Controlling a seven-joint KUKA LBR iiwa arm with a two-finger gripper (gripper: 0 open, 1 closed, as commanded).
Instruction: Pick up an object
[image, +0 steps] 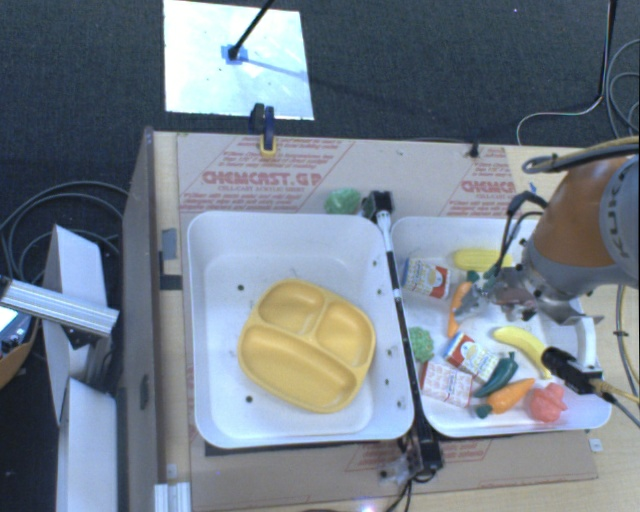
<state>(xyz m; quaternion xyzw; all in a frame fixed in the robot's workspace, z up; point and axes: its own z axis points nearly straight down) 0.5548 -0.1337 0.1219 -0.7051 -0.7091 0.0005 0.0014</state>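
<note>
The right bin (430, 238) holds several toy foods. Among them are a white carton (425, 278), a yellow piece (474, 260), a thin orange carrot (458, 298), a banana (521, 343), a green broccoli (421, 343) and two red-and-white packets (470, 352) (447, 383). Near the front lie a dark green vegetable (498, 379), a second orange carrot (513, 395) and a pink-red fruit (545, 402). My gripper (498, 297) hangs low over the bin's middle, between the yellow piece and the banana, just right of the thin carrot. The grey wrist hides what lies under it.
The left bin (215, 300) holds a yellow divided plate (305, 343). A green object (343, 202) lies on the board behind the bins. A black clamp (380, 206) sits at the top of the divider between the bins. Cables run along the right side.
</note>
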